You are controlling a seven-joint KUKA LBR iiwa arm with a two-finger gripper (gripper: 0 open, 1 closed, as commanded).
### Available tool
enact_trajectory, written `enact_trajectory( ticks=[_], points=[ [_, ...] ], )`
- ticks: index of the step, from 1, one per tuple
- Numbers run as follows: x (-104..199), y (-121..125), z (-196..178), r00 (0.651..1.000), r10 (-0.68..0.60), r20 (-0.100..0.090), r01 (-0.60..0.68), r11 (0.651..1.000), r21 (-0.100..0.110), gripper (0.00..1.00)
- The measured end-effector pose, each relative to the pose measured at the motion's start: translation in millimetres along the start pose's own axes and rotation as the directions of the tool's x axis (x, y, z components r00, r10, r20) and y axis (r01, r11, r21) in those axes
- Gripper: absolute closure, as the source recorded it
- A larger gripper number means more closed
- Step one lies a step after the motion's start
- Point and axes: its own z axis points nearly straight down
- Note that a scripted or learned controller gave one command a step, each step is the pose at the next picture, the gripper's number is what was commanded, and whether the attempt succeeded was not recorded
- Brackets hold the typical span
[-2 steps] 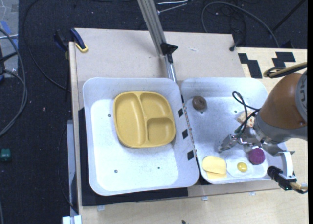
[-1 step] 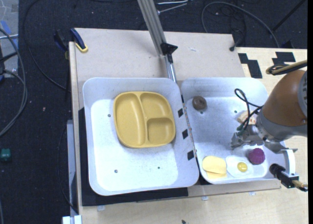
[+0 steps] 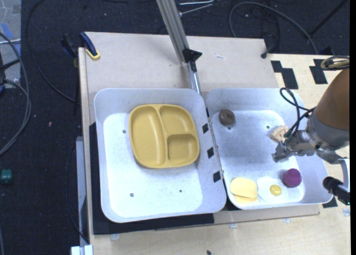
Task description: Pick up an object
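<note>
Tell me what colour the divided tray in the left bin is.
Yellow. The tray shows plainly in the camera view, lying in the left bin.

two white bins (image 3: 111, 137), one yellow tray (image 3: 164, 136), five small objects (image 3: 292, 178)

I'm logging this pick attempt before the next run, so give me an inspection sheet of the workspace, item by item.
Surface: wooden bench bearing two shallow white bins, left bin and right bin.
Job's things: in the right bin, a brown round piece, a purple ball, a pale yellow piece, a fried egg toy, and a tan piece beside the gripper.
Clutter: yellow divided tray in the left bin.
Grippers: gripper low over the right bin, above the purple ball; grasp not discernible.
Cables: black cables on the dark floor.
Surroundings: metal pole slanting over the bench.
</note>
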Motion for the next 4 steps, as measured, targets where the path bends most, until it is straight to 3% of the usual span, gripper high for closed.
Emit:
enact_trajectory(
  ticks=[2, 4],
  points=[
    [7, 1, -95, 1.000, -0.002, 0.001, 0.002, 1.000, -0.001, 1.00],
    [121, 39, -77, 1.000, -0.006, -0.003, 0.006, 1.000, 0.004, 1.00]
  ],
)
